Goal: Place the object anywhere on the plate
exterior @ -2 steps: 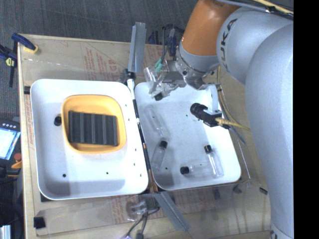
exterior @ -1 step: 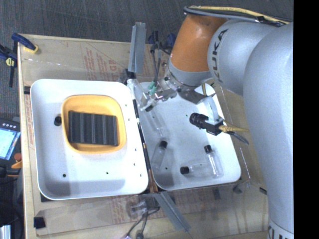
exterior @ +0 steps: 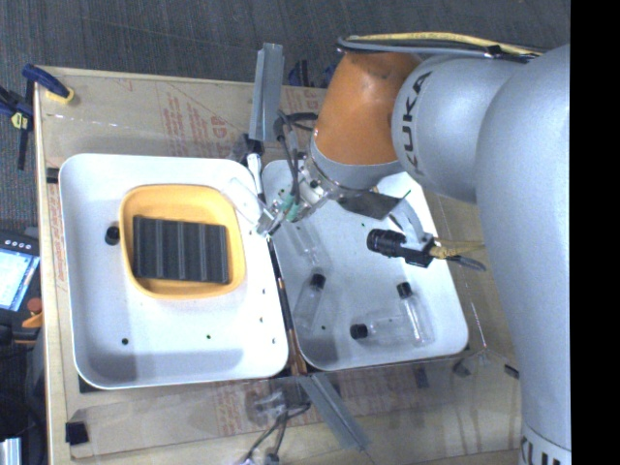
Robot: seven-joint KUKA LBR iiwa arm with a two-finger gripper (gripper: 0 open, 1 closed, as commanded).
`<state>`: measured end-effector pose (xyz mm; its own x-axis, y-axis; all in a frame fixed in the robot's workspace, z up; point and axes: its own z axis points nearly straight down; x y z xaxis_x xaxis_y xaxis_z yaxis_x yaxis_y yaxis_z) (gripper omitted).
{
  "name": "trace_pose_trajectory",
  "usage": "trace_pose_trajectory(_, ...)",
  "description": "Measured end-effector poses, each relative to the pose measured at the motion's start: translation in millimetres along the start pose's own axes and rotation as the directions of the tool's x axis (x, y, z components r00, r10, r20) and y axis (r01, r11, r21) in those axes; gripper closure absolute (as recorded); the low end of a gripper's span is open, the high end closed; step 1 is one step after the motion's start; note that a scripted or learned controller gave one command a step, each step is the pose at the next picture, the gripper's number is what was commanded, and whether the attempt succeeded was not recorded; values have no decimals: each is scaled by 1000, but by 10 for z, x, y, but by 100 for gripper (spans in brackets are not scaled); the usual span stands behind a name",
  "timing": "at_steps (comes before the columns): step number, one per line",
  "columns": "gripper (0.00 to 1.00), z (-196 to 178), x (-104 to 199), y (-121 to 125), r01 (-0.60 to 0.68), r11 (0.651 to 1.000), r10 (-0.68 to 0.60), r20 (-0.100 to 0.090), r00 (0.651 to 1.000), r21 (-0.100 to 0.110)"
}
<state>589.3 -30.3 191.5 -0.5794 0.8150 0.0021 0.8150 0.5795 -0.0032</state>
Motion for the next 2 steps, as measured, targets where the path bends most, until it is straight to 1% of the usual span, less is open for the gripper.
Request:
trace_pose_trajectory(1,0,-1,-5,-3,-1,1000,1,1,1000,0)
trace_pose_trajectory(2,0,-7,216,408,94,996,-94,3,996,-3)
